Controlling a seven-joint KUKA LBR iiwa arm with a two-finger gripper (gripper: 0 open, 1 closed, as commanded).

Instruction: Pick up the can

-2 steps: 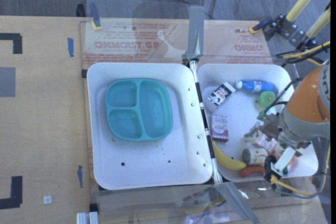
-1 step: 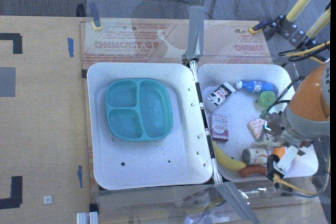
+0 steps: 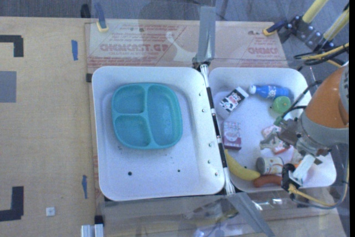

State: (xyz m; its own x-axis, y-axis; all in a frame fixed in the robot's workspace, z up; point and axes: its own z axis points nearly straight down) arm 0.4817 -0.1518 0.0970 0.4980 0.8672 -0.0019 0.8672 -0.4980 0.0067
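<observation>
The can (image 3: 270, 164) lies on its side near the front of the right bin (image 3: 249, 119). It is pale, and its dark end faces left. My gripper (image 3: 277, 140) hangs over the right part of that bin, just behind the can, on the grey arm with its orange band (image 3: 333, 105). A small red and white item (image 3: 270, 132) lies partly under the gripper. Nothing shows as held.
Around the can are a banana (image 3: 242, 170), a red sausage (image 3: 268, 180), a maroon box (image 3: 232, 135), a black and white carton (image 3: 233, 99), a blue bottle (image 3: 270, 90) and a green object (image 3: 282, 103). The left bin (image 3: 105, 136) holds a teal divided plate (image 3: 147, 115).
</observation>
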